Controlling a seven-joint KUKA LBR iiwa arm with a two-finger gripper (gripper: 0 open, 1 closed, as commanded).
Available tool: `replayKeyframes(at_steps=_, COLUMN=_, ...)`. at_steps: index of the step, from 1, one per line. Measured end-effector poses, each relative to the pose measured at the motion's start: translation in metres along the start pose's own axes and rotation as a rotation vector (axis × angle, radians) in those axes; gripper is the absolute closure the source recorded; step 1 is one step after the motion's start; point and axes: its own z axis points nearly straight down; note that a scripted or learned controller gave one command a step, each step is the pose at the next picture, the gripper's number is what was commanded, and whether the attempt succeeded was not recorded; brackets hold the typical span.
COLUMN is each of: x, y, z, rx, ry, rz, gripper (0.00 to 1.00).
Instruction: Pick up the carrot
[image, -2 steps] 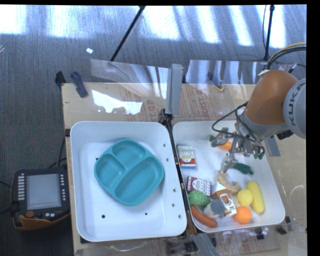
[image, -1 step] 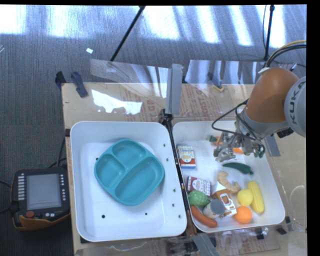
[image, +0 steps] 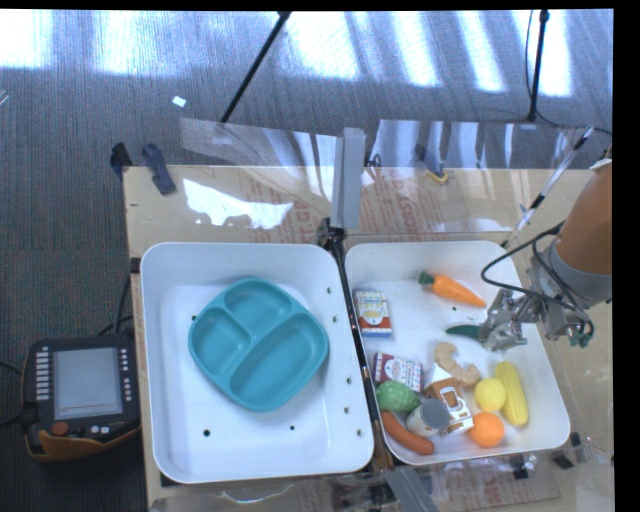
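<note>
Lining up on the carrot in the right bin

You have the carrot (image: 455, 290) lying flat on the floor of the right bin (image: 400, 262), near its far side, orange body pointing toward the arm and its green top toward the bin's middle. The gripper (image: 503, 330) hangs just beside it, nearer the camera and to the right, above a small dark green piece (image: 462, 329); whether the fingers are spread or closed I cannot tell, and nothing shows between them. To do this well, I judge you should shift toward the far wall until you are centred over the thick part of the carrot, turn the wrist so the fingers close across its width, then descend straight. Keep clear of the small box (image: 373, 311) and the corn (image: 513, 392).
</note>
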Motion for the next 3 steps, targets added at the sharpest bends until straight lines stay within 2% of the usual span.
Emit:
replayKeyframes(at_steps=1, x=-0.001, y=0.017, z=0.062, rx=-0.005, ry=0.005, rz=-0.382, gripper=1.0)
replayKeyframes(at_steps=2, x=-0.002, y=0.017, z=0.06, rx=-0.004, ry=0.003, rz=-0.383, gripper=0.0)
replayKeyframes(at_steps=3, x=-0.071, y=0.026, z=0.059, rx=-0.003, ry=0.001, rz=-0.169, gripper=0.0)
